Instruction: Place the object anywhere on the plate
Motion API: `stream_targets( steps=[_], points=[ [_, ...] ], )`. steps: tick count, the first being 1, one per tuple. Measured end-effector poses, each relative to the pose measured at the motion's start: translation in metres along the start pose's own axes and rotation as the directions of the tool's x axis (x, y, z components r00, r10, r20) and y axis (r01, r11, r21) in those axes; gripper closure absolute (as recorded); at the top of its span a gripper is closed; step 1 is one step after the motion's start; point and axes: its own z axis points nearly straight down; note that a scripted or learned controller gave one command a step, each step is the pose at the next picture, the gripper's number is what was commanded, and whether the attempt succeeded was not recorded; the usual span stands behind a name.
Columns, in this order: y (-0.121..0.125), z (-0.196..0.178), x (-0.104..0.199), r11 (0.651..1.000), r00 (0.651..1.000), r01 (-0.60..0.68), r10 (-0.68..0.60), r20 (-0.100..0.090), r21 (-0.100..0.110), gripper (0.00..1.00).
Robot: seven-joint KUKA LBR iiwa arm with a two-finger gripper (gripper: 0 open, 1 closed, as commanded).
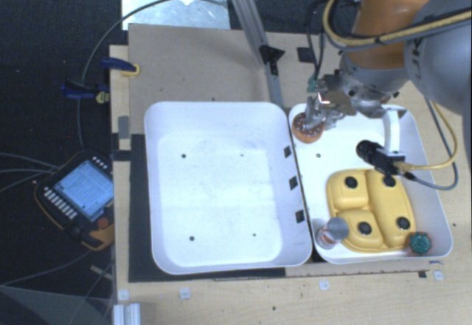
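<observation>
Small round brown object (306,129) sits just below the two-finger gripper (318,111); finger state cannot be told; lift straight, carry to yellow sectioned plastic plate (372,209); release low.

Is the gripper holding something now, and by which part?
Cannot be told: the gripper sits right over a small brown round object at the right bin's corner.

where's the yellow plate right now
The yellow plate lies in the right-hand bin, toward its near right corner, with a small teal object at its near right edge and a grey-capped item at its near left.
</observation>
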Motion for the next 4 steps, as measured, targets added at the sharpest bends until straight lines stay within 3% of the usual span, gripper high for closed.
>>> stream_targets(
  steps=[2, 3, 4],
  points=[
    [-0.026, 0.006, 0.088, 1.0, 1.0, 0.002, -0.002, -0.001, 0.0, 1.0],
    [-0.035, 0.029, 0.134, 1.0, 1.0, 0.001, -0.001, -0.001, 0.002, 1.0],
    [-0.034, 0.028, 0.131, 1.0, 1.0, -0.004, 0.004, 0.0, 0.0, 0.0]
  ],
)
